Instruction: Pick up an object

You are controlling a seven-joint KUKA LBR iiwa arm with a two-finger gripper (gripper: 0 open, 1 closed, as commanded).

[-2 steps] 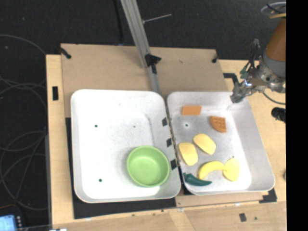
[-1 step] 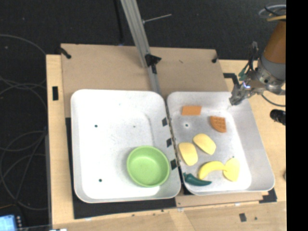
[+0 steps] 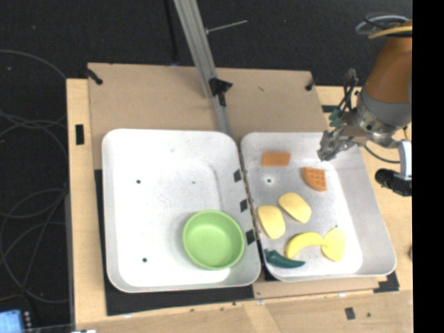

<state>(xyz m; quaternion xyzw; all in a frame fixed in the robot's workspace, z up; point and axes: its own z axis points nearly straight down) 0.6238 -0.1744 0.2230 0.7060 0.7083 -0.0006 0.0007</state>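
The tool (image 3: 329,148) hangs over the right bin's (image 3: 368,214) upper edge; its grip I cannot tell. The orange wafer piece (image 3: 315,179) lies just below it, apart.

Even, soft overhead light leaves the two shallow white plastic bins (image 3: 173,151) bright with faint shadows, while the slightly grainy surroundings fall dark.

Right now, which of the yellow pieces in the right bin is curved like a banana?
The banana near the front edge; the other three yellow pieces are rounded lumps.
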